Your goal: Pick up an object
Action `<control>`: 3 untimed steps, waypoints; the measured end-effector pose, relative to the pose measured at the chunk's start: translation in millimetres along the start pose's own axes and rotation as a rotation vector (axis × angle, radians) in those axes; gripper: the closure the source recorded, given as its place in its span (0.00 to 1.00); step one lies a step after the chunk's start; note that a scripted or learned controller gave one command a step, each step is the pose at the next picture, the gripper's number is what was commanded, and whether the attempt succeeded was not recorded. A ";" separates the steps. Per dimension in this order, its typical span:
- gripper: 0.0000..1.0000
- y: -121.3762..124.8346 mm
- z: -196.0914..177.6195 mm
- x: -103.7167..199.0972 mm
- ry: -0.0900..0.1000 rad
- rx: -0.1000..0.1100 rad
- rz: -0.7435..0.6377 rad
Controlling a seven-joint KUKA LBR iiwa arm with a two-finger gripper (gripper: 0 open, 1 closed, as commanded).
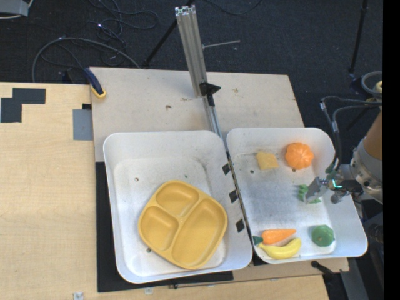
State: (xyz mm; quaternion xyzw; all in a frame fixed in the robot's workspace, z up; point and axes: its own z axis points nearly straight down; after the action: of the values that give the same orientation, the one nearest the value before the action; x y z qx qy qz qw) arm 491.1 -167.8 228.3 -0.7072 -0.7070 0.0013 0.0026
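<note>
Over the right bin (350, 245), tool (320, 188) hovers.

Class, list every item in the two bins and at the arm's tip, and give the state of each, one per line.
Yellow divided tray: lying flat in the left bin, compartments bare.
Orange: resting in the right bin.
Yellow block: lying beside the orange.
Carrot: lying against the banana.
Green round object: resting alone.
Gripper: low over the right bin, by a small green object.
</note>
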 end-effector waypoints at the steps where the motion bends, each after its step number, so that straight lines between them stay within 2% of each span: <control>1: 0.00 0.4 -0.6 -0.1 0.000 -0.002 0.000; 2: 0.00 -3.2 63.7 -0.2 0.001 0.004 0.000; 3: 0.00 -8.5 111.1 -6.1 0.001 0.003 0.000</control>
State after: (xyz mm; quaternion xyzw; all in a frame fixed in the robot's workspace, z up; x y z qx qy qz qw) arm 482.0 -173.7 117.3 -0.7073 -0.7069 0.0018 0.0040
